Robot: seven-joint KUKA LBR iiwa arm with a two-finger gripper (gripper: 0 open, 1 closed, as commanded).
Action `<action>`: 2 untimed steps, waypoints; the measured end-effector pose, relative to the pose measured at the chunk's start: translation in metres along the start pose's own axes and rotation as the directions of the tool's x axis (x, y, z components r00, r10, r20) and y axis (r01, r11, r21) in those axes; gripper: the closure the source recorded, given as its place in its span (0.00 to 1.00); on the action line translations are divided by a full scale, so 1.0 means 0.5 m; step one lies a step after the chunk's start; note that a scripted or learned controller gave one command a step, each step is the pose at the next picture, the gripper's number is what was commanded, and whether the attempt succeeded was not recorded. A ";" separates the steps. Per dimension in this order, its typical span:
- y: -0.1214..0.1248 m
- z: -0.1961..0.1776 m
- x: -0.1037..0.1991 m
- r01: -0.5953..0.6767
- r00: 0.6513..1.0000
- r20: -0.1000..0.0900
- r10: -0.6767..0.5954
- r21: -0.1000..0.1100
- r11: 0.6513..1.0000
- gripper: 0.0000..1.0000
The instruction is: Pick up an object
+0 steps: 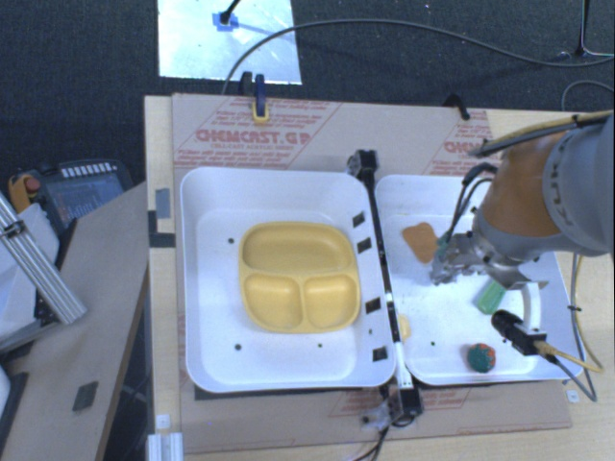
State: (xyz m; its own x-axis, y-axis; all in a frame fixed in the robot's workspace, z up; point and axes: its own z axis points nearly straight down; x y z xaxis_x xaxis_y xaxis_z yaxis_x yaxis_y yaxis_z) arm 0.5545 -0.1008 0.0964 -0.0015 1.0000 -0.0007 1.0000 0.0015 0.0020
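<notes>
Grey arm low over the right bin [548, 373], among 3 small things.

Green block [489, 297] lies just right of the gripper [446, 269], its long axis slanting from near-left to far-right. An orange piece [419, 240] sits just beyond the gripper on the far-left side, a green-and-red ball [481, 356] near the front wall. I cannot tell the jaws' spread, or whether they touch anything. Yellow tray [293, 275] fills the left bin [211, 257].

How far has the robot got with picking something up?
Nothing looks lifted yet. The gripper is low in the right bin, beside the orange piece. The green block and the round toy lie on the bin floor. Grasping and lifting remain.
</notes>
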 end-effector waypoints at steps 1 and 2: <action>0.006 -0.086 0.001 0.002 1.000 0.000 -0.002 -0.004 1.000 1.00; 0.024 -0.184 -0.012 0.002 1.000 0.001 -0.002 -0.004 1.000 1.00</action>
State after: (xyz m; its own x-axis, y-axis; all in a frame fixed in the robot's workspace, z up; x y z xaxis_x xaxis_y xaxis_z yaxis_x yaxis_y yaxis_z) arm 0.5662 -0.1067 0.1882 -0.0033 1.0000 -0.0016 1.0000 0.0033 0.0064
